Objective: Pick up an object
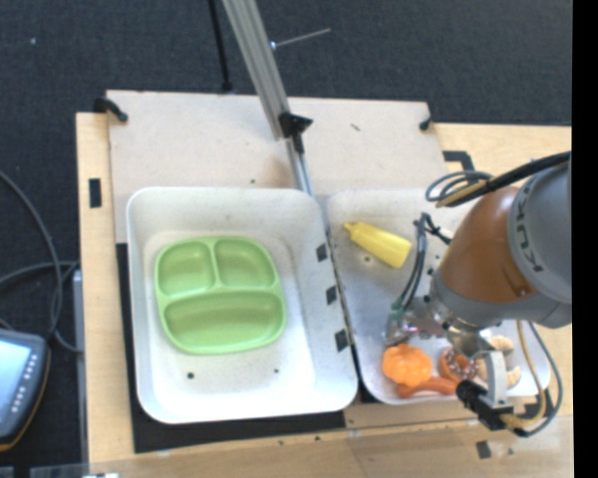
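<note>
The orange plastic toy (412, 366) lies in the right shallow white bin (374, 222), toward its 6 o'clock edge, just beside my tool (465, 359), which hangs at the toy's 3 o'clock. Whether my tool is apart or together I cannot tell. Two bins sit side by side on the counter (219, 132). The right one holds two things: that toy and one yellow plastic bottle (379, 243) at 12 o'clock. The left shallow white bin (299, 366) holds one thing, a green three-compartment plastic tray (219, 294).
</note>
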Robot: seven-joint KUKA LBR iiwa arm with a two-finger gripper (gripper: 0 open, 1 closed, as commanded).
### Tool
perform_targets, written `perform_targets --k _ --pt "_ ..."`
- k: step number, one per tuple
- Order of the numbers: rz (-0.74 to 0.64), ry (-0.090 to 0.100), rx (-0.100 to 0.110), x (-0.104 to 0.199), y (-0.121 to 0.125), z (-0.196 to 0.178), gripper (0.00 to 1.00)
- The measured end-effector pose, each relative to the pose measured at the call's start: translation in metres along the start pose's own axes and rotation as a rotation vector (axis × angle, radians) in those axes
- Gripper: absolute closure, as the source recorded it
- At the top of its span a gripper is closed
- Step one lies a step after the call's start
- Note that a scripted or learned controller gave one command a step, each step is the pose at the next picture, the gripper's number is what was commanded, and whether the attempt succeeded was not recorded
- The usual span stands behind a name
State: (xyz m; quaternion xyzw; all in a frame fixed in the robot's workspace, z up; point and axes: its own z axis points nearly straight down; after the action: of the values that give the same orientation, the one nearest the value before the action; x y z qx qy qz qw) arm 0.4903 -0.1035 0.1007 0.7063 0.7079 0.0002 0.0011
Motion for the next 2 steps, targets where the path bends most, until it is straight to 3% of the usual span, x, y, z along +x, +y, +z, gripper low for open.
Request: perform_targets --k 1,2 --pt "0.008 -0.004 -0.001 -0.0863 -0.0013 -0.0010 1.00" --pt "0.006 0.000 -0.001 -0.0815 -0.0006 -0.0004 0.00"
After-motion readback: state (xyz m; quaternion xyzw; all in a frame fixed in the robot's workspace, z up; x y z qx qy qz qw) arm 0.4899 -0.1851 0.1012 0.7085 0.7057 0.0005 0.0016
